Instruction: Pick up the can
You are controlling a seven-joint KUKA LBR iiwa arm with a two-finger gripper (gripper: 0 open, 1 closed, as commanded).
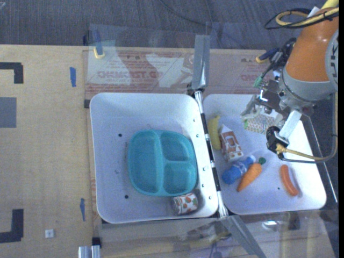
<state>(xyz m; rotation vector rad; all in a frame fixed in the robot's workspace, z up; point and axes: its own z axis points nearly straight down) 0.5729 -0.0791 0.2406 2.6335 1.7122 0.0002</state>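
Teal tray (pixel 145 165), one; one can (pixel 185 203); one carrot (pixel 250 176); one sausage (pixel 288 180).

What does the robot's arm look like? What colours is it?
The arm is thick and rounded, grey with a wide orange band above the wrist. A yellow cable loops near its top. The tool at the end is small, silvery-grey metal, with thin wires running to it.
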